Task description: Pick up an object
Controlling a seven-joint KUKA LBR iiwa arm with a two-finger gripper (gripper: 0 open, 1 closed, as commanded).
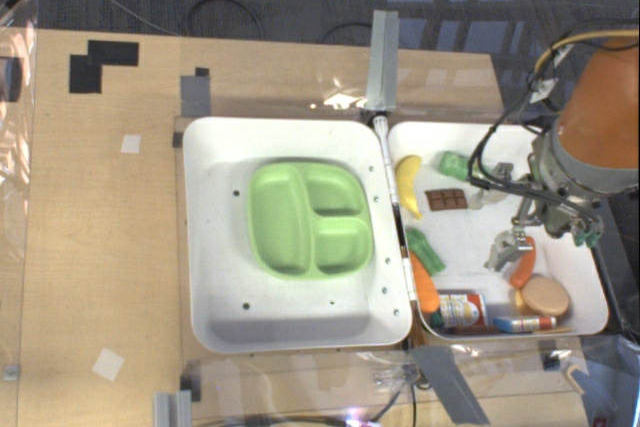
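Gripper (512,250) beside orange carrot (523,266), above round biscuit (546,296).

The grey arm with the orange band (600,130) is cut off by the right edge and covers part of the right white bin (470,140). The orange carrot-shaped toy (524,267) is partly hidden behind the metal two-finger gripper (511,250); finger spacing unreadable. The label on the small red and white can (460,309) is too small to read.

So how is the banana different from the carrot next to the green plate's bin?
The banana is yellow and curved; the carrot is orange and straighter. The banana lies toward the far end of the right bin, the carrot toward the near end. Both lie flat along that bin's left wall, away from the gripper.
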